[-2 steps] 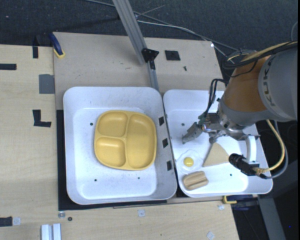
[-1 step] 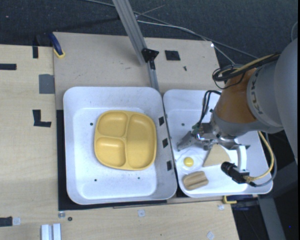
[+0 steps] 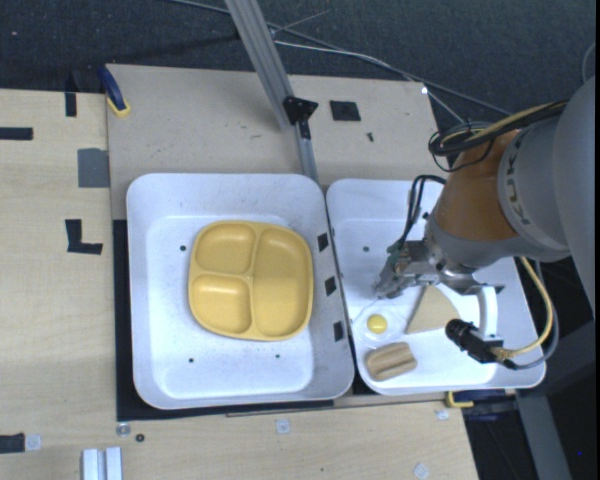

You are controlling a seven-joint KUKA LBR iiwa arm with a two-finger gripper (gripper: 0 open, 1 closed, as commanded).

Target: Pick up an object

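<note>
Left bin [image 3: 150, 268] has just the yellow divided plate [image 3: 250, 278], well apart from me. In the right bin [image 3: 355, 213]: small yellow round piece [image 3: 378, 323], tan block [image 3: 390, 360], pale wedge [image 3: 435, 310]. My gripper [image 3: 392, 273] hangs low over that bin, just above the round piece. Can't tell its grip state, nothing seen betw. it. Risk: items sit close, so I may nudge the wedge or pinch air.

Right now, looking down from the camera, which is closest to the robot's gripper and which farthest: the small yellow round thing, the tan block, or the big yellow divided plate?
From the gripper:
1. Small yellow round piece, just below it in the right bin.
2. Tan block, farther down near that bin's front edge.
3. Yellow divided plate, in the left bin.
</note>
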